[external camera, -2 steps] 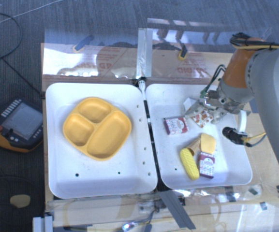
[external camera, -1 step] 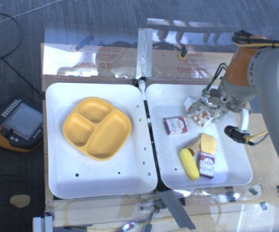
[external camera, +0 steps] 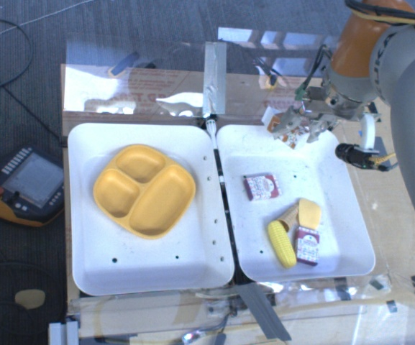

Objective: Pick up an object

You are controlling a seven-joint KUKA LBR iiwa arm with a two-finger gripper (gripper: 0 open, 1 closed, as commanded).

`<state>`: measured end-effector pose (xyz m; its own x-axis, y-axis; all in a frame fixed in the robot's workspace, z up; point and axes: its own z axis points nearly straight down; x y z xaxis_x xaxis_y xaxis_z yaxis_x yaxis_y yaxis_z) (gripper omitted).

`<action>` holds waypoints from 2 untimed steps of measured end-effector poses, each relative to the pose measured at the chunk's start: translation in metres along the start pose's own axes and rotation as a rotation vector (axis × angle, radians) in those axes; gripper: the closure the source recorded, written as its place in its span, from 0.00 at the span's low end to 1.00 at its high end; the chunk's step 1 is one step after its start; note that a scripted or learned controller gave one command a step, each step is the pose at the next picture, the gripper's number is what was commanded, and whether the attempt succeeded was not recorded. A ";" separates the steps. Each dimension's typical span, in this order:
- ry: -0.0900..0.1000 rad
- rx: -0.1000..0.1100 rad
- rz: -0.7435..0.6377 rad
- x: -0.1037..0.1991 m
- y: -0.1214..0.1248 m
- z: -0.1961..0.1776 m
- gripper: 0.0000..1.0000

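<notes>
the gripper (external camera: 298, 126) hangs over the right bin's (external camera: 351, 200) far rim; i cannot tell its state. in that bin lie a corn cob (external camera: 281, 243) and two red packets (external camera: 262, 187).

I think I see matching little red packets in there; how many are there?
2, both in the right bin: one red packet alone near its middle, the other red packet lower down, beside the yellow corn. None looks hidden.

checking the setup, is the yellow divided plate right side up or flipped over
Right side up. The yellow divided plate lies in the left bin with its three hollow compartments facing up.
</notes>
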<state>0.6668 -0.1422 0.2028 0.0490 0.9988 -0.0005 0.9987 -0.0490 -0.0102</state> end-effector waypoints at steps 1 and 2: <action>-0.001 -0.007 -0.143 0.072 -0.020 0.020 1.00; -0.001 -0.007 -0.112 0.042 -0.018 0.014 1.00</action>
